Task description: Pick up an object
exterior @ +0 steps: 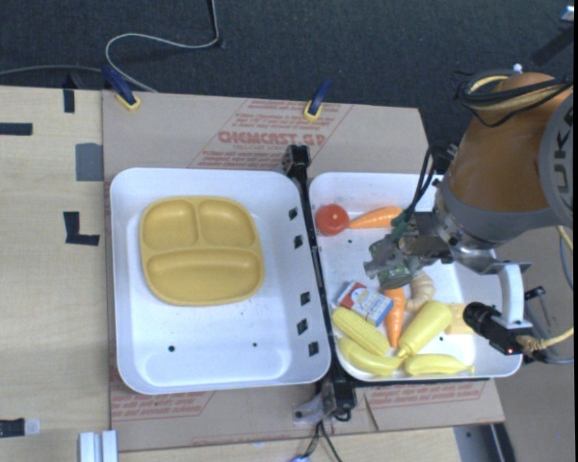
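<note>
The right bin point(339, 250) holds a heap of toy food: a red tomato point(331, 219), an orange carrot point(373, 218), a small red, white and blue box point(366, 303), a second carrot point(395, 320) and several yellow corn and banana pieces point(416, 329). The gripper point(393, 262) hangs low over the middle of this bin, just above the box and the second carrot. It is dark and seen from above, under the arm's orange wrist band point(506, 162). Nothing shows between its fingers.
The left bin point(144, 340) carries a yellow divided plate point(201, 249). A black divider with clips point(304, 248) runs between the bins. The arm's body covers the right bin's right side. Cardboard lies under both bins, with a cable at the back.
</note>
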You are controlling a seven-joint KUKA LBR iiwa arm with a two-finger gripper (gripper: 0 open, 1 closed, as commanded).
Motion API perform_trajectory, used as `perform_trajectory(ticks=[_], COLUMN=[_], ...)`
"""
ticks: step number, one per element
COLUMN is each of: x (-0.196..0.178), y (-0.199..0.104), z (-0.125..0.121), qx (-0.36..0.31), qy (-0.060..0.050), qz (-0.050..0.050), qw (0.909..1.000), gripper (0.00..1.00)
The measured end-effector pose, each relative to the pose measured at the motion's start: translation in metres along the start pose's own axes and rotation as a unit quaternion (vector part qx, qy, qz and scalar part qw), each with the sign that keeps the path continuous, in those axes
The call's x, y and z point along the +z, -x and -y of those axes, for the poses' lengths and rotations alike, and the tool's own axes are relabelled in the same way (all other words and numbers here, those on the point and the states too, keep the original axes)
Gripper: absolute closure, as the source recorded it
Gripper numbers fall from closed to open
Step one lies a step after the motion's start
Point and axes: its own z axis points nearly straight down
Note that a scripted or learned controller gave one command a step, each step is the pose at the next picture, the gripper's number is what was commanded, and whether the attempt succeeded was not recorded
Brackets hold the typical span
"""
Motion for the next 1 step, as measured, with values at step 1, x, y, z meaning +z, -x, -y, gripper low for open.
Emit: perform_trajectory(ticks=[1], x=[0.005], y=[0.0185], z=[0.0004], qx=[0.001], qy=[-0.001], qz=[0.0], qw=[1.0], gripper=[1.0])
